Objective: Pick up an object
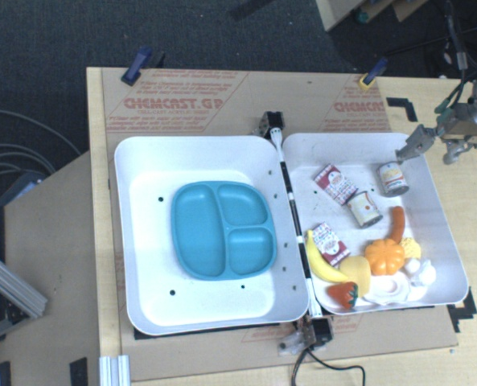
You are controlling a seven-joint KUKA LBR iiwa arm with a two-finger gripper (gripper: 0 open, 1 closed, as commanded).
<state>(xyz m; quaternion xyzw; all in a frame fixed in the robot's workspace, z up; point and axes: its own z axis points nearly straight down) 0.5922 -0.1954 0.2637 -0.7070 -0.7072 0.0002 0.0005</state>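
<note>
The right bin (431, 215) holds a pile of small things: two little cans (393, 178) (365, 208), two red-and-white cartons (335, 183) (330, 243), a banana (322, 262), an orange pumpkin (384, 255), an orange sausage shape (396, 222), a red piece (344, 293) and white pieces (399, 286). My gripper (431, 149) hangs over the bin's far right corner, just up and right of the upper can. Its fingers (411, 144) are spread with nothing between them.
The left bin (141, 215) holds a blue divided plate (224, 229). Both bins sit on a cardboard sheet (222, 103) clamped to the bench. Cables lie at the left, outside the bench.
</note>
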